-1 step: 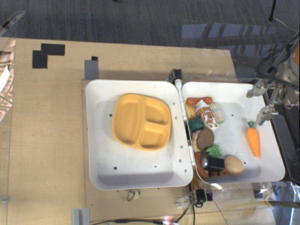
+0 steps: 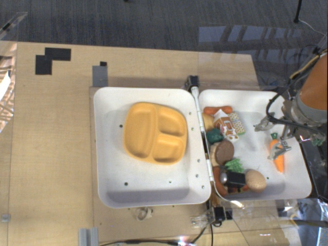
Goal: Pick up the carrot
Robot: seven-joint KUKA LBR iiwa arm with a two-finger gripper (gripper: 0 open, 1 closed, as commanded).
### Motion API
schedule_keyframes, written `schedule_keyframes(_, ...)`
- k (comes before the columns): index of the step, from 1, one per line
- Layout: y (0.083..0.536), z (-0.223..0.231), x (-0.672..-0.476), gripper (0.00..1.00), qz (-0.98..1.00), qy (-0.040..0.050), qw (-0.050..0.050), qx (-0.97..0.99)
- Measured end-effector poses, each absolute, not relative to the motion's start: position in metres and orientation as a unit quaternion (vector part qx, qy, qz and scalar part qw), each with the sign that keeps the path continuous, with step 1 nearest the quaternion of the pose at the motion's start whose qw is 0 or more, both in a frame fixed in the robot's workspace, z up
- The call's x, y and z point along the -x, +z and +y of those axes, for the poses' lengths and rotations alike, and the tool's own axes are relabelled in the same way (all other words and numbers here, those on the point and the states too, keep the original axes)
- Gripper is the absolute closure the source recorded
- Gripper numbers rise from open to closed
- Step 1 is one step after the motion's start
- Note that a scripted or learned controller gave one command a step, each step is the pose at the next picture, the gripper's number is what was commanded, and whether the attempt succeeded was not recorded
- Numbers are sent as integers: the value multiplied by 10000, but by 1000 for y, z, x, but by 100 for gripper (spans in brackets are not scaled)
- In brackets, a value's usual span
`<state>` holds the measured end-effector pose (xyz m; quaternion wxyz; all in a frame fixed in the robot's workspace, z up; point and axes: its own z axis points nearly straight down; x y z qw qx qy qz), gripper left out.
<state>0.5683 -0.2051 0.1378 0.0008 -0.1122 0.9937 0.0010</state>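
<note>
Arm over the right bin, carrot at the hand.

Two white bins sit on the bench: the left bin (image 2: 110, 188) holds one yellow divided plate (image 2: 155, 132); the right bin (image 2: 297, 188) holds the rest. One carrot (image 2: 278, 159) lies near that bin's right wall, its top between the fingers of the hand (image 2: 278, 146), which are narrowed on it. Along the right bin's left wall sits one heap of toy food (image 2: 228, 150), including one brown round and one beige egg shape.
</note>
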Motion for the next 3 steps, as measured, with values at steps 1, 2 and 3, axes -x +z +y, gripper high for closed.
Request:
schedule_keyframes(1, 90, -206, -530, 0, 9765, -30, 76, 2154)
schedule_keyframes(2, 104, -204, -535, 100, 9756, -57, 127, 2191)
schedule_keyframes(3, 103, -204, -535, 0, 9756, -54, 123, 2191)
